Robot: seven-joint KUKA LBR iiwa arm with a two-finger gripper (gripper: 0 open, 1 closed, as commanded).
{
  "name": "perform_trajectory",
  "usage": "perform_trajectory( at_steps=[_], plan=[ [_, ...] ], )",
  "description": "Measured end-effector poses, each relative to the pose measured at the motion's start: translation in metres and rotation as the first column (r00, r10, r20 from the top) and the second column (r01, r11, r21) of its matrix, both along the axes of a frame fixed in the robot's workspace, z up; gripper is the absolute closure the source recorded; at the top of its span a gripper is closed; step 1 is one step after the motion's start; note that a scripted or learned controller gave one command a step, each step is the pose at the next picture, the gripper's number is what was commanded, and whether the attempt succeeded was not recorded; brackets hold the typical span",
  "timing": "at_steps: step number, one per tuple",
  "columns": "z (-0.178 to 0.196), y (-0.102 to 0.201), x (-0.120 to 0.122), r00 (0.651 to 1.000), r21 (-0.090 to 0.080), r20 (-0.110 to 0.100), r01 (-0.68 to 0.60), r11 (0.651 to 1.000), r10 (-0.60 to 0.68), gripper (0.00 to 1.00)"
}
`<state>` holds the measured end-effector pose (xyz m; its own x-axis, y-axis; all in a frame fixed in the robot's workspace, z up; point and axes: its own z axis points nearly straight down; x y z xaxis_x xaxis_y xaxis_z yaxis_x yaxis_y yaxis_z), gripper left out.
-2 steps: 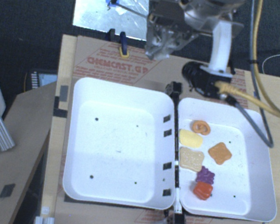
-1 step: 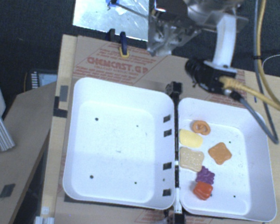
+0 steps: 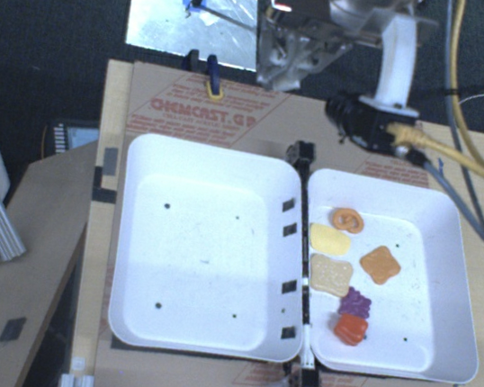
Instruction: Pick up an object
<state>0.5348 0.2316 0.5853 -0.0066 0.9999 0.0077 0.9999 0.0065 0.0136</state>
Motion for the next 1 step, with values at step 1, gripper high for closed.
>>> perform_trajectory(
  at_steps=[1],
  plan=[
    [0.0113,0.0003,0.0000,1.000,0.002,0.002,-0.002,1.000,0.002,1.00]
  ],
)
